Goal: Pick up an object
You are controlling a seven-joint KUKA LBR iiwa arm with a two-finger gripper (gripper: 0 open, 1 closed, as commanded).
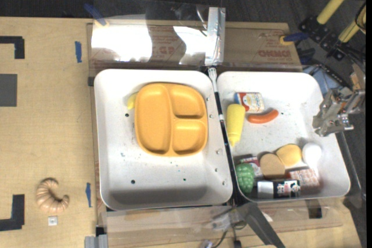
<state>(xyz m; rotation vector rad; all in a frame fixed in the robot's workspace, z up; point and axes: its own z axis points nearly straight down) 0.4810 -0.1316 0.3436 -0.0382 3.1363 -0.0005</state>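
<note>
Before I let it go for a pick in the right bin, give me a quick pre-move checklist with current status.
1. Hand over the right bin: ok, at its right rim.
2. Hand free of any object: cannot tell, too blurred.
3. Targets within the bin: ok; yellow bottle, orange sausage and a clutter of items along the near edge.
4. Isolated target: ok, the sausage has bare floor on its near side.
5. Yellow divided tray out of the way: ok, it lies in the left bin.

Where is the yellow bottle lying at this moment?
The yellow bottle lies in the right bin, against its left wall, just left of the orange sausage and below the small red-and-white packet.
</note>
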